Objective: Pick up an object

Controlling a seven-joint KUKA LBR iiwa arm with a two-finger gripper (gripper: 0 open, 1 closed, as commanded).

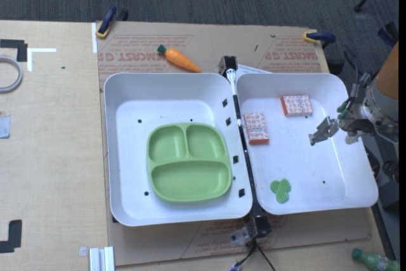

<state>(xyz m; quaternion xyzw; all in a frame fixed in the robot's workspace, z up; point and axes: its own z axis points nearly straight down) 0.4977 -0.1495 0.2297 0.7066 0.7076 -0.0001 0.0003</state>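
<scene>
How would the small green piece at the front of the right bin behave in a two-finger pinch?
The green piece looks small, low and lobed like a toy vegetable, so it is probably light and may skid on the smooth white bin floor. Its uneven outline could twist between fingers. It lies well apart from the gripper and both boxes.
</scene>
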